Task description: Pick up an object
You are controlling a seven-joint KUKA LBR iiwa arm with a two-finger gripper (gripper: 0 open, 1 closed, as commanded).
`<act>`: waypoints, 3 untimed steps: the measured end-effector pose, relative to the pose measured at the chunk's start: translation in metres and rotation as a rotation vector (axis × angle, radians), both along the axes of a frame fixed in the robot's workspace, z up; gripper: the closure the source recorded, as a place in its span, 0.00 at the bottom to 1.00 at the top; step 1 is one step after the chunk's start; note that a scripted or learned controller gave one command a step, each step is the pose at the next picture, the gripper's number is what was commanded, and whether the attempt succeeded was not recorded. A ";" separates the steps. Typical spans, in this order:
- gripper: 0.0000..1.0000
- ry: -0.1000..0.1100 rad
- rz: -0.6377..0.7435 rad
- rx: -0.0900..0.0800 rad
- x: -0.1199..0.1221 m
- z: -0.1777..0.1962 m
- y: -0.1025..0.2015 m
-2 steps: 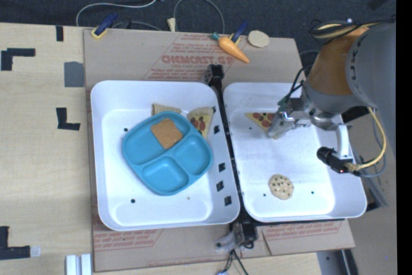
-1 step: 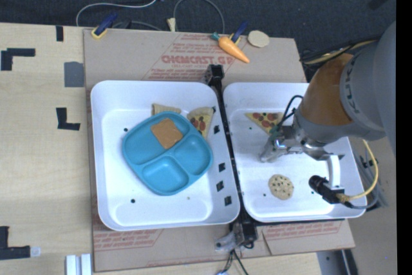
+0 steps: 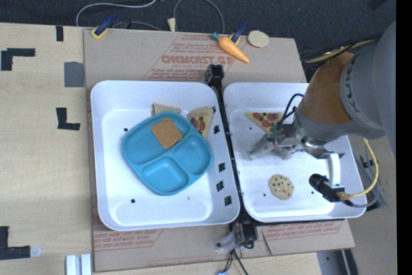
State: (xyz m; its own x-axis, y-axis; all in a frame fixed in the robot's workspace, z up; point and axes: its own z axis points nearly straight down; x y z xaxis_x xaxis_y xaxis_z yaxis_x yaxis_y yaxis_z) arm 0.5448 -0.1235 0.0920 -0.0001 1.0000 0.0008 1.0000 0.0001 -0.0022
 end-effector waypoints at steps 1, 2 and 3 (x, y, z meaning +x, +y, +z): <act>0.00 -0.011 -0.001 -0.004 -0.060 -0.005 -0.012; 0.00 -0.008 0.007 -0.001 0.026 0.010 0.026; 0.00 -0.002 0.002 -0.002 0.059 -0.007 0.027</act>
